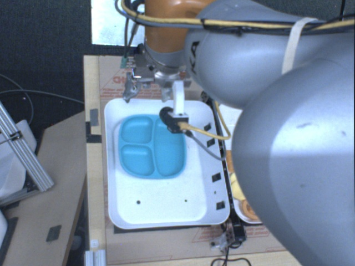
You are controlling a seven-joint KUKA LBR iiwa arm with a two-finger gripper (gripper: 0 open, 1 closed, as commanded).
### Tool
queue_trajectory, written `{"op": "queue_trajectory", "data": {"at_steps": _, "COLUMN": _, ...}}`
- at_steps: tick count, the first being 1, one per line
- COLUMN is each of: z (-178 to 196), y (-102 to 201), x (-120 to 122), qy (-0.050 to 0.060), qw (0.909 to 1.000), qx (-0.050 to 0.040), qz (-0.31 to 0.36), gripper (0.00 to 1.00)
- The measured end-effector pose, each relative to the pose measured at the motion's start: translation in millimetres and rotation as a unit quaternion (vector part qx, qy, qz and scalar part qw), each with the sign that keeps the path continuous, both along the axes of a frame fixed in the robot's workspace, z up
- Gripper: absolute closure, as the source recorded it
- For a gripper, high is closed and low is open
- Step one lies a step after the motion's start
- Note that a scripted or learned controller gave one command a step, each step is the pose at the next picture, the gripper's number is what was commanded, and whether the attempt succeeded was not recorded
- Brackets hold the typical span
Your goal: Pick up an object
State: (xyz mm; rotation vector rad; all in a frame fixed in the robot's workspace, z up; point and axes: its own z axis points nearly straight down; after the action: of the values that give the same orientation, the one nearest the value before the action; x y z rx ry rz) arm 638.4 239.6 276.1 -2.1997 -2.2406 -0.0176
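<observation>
Grey robot arm hangs its gripper, jaws' state untellable, over the far rim of the shallow white bin, where the blue three-compartment plastic tray lies flat, probably light, stiff and slippery, best pinched at its raised edge.

1. The right bin is basically buried under the arm; just a sliver peeks out at 4 o'clock.
2. In that sliver there's a round tan thing, half covered, no idea what it is.
3. The arm itself runs off the frame at 3 and 6 o'clock.
4. The blue tray has its 1 o'clock corner under robot hardware.
5. The left bin has its 12 o'clock rim hidden behind the arm.
6. The gripper, at that bin's 11 o'clock corner, is a blurry metal lump, unreadable.
7. Two dark specks on the bin floor are too tiny to identify.
</observation>
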Motion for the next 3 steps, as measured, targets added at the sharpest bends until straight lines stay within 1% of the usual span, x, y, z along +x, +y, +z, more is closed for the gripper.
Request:
{"op": "queue_trajectory", "data": {"at_steps": 1, "z": -27.4, "y": -86.0, "x": 31.6, "qy": 0.003, "qw": 0.9999, "qx": -0.0059, "qz": -0.012, "gripper": 0.00}}
{"op": "queue_trajectory", "data": {"at_steps": 2, "z": -10.3, "y": -12.9, "x": 7.5, "qy": 0.002, "qw": 1.0000, "qx": -0.0029, "qz": -0.004, "gripper": 0.00}}
{"op": "queue_trajectory", "data": {"at_steps": 3, "z": 100.6, "y": -18.5, "x": -58.0, "qy": 0.000, "qw": 1.0000, "qx": -0.0022, "qz": -0.006, "gripper": 0.00}}
